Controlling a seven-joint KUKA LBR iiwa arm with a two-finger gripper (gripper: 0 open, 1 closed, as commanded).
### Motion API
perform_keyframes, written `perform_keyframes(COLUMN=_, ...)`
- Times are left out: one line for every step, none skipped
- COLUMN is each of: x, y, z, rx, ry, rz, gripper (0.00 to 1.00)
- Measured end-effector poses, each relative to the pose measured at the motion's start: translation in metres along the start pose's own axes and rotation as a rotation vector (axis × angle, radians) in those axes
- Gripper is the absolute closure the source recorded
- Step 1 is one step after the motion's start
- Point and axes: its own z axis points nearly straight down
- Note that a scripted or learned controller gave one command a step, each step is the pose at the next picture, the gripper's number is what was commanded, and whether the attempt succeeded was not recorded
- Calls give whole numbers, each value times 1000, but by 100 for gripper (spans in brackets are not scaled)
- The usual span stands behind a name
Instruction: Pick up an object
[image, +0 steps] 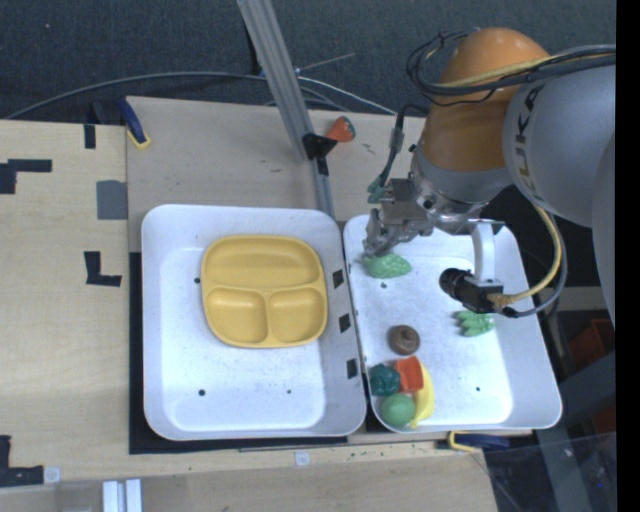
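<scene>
My gripper (383, 243) hangs low over the far left part of the right bin (520, 395), its fingertips just above a light green leafy toy (388, 266). The toy lies on the bin floor and I cannot make out whether the fingers touch it. A brown round piece (404, 339) lies in the middle of the bin. A small green toy (474, 322) rests to the right. In the near left corner a dark green piece (383, 379), an orange piece (410, 373), a green ball (398, 408) and a yellow banana (424, 399) sit bunched together.
The left bin (170, 400) holds a yellow divided plate (265, 288). A grey pole (285, 85) slants down to the bins' far edge, with an orange-tipped clamp (338, 130) beside it. The arm's black camera unit (462, 285) hangs over the right bin.
</scene>
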Motion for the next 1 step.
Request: perform_keyframes(x=49, y=-18, z=22, rx=2, ry=-1, rz=0, gripper=100)
